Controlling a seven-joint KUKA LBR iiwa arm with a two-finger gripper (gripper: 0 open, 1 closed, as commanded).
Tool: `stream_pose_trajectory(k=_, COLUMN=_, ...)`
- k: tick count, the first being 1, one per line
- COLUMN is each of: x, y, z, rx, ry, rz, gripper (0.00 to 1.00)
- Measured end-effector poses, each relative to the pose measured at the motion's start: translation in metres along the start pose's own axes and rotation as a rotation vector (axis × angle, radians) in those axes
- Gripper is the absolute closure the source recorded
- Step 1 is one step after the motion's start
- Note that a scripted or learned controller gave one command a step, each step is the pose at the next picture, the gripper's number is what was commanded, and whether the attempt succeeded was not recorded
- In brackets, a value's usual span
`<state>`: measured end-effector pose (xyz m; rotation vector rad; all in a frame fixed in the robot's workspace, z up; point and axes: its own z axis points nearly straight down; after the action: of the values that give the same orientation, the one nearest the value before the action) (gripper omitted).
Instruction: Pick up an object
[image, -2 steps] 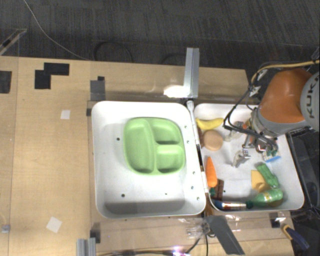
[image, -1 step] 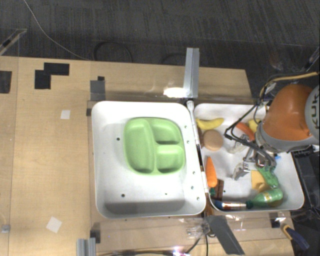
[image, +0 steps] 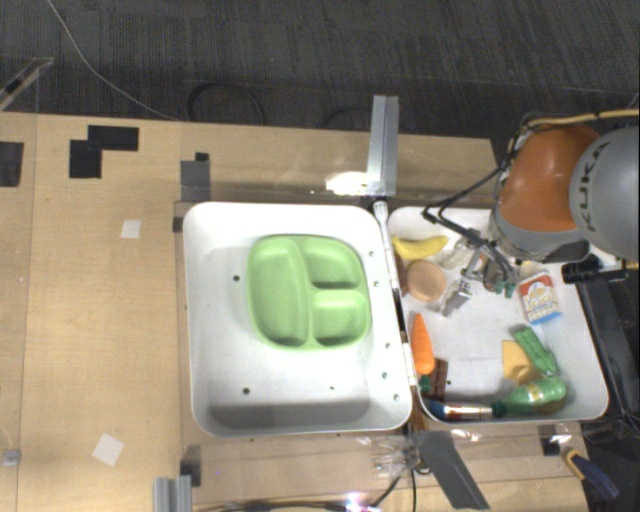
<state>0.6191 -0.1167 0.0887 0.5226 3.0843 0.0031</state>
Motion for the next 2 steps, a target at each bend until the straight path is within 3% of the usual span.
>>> stream_pose_trajectory(k=1, x=0.065, y=-0.015, z=-0.003, rx=0.0, ry=-0.002, rz=0.156, gripper=0.0)
stream_pose_trajectory(k=2, x=0.021, y=-0.054, z=-0.054, rx=0.003, ry=-0.004, rz=0.157, gripper=0.0)
